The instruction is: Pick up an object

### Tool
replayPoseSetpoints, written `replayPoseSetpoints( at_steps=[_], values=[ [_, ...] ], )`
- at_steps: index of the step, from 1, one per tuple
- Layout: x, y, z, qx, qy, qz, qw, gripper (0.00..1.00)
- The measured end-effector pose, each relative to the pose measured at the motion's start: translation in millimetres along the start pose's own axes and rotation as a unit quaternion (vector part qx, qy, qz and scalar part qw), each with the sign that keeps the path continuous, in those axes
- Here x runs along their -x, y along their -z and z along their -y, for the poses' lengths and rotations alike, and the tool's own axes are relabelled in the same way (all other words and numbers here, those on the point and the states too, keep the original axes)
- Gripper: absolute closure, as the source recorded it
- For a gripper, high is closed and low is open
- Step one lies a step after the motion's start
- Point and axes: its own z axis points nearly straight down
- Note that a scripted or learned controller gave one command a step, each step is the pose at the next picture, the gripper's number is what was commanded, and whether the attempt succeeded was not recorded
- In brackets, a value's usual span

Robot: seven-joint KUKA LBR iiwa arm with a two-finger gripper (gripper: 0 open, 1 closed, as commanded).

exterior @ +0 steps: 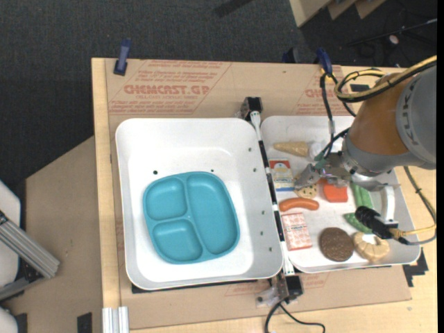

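1. We find the tool (313, 177) low in the right bin (409, 259), beside a sausage (299, 204) at its six o'clock; we judge this a picking descent.
2. We cannot tell its opening.
3. A teal tray (191, 216) lies alone in the left bin (132, 137), presumably a drop site.
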Motion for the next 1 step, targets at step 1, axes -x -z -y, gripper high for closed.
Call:
replayPoseSetpoints(
  at_steps=[1],
  values=[
    [-3.4, 10.5, -0.9, 0.001, 0.001, -0.003, 1.0, 1.0]
  ],
)
